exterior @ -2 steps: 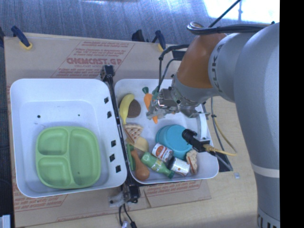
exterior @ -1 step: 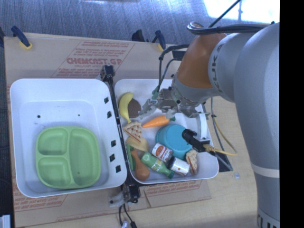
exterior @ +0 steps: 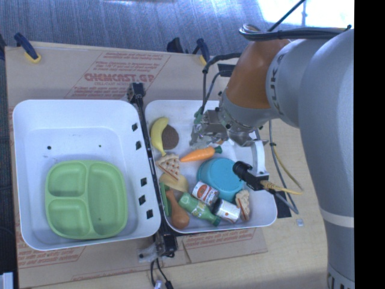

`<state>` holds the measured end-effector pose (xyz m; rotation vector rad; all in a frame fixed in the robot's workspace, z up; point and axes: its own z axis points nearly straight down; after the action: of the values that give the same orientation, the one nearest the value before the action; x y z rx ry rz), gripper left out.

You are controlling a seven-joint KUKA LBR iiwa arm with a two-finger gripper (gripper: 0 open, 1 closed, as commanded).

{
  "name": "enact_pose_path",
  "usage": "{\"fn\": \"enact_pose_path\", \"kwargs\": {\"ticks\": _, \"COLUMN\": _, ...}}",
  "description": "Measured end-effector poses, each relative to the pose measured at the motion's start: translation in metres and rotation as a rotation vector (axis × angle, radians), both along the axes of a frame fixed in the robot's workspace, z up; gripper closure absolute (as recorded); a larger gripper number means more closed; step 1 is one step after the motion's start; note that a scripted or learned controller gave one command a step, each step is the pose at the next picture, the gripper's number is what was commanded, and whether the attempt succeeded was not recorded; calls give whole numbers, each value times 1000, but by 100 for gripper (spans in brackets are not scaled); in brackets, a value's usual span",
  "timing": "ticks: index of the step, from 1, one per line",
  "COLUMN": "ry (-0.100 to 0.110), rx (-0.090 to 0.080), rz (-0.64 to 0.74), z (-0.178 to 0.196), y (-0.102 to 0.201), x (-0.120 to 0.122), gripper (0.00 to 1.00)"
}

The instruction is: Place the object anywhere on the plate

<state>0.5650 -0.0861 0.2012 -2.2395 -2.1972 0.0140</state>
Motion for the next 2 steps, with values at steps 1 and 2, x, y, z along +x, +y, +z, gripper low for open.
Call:
{"fn": "enact_pose_path", "kwargs": {"ticks": 1, "ry": 3, "rx": 4, "rz": -138, "z": -10, "y": 66, "x": -9, "gripper": 100}}
{"fn": "enact_pose_path", "kwargs": {"ticks": 2, "ry": 9, "rx": 4, "rz": -130, "z": 0, "y": 66, "x": -8, "gripper": 100}}
